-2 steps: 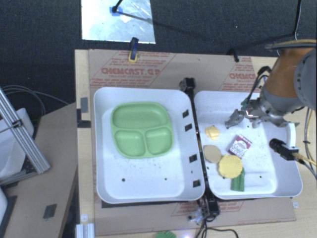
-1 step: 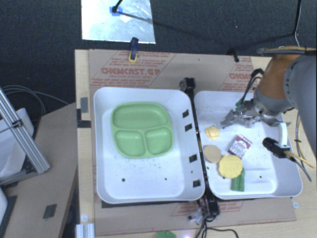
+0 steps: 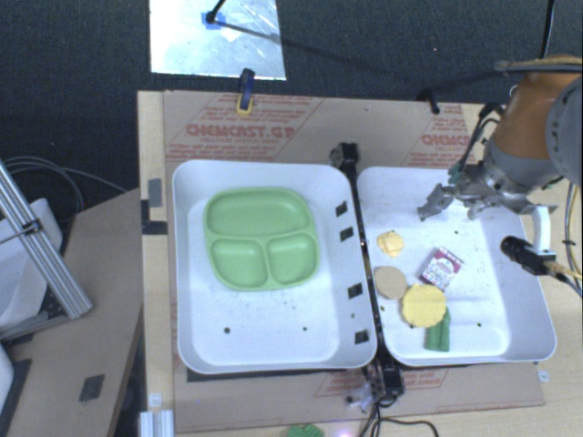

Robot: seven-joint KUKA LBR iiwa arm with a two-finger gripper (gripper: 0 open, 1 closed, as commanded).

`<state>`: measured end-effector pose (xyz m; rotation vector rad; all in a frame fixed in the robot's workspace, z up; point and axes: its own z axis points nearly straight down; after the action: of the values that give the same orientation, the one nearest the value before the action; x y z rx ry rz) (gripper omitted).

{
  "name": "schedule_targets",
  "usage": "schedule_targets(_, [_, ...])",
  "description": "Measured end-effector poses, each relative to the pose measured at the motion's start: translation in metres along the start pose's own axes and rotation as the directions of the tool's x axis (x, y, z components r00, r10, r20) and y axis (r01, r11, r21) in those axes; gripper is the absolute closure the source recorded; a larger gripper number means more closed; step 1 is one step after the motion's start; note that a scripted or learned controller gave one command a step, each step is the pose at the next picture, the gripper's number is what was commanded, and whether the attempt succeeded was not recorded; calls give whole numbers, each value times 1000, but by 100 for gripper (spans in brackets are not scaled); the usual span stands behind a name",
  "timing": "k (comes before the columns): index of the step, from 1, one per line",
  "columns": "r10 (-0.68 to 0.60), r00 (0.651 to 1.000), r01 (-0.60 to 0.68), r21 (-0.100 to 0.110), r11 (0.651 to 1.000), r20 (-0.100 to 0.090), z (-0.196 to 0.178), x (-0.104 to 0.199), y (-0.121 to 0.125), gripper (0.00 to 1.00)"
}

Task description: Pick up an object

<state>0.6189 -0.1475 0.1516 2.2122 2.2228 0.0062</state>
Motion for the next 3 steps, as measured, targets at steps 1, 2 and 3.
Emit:
schedule_targets(1, [-2, 1000, 2, 1, 1000, 0, 69, -2, 48, 0])
schedule_targets(2, [2, 1000, -2, -2, 1000, 0, 2, 4, 33, 0])
schedule_targets(3, [6, 1000, -6, 11, 1000, -3, -17, 16, -61, 0])
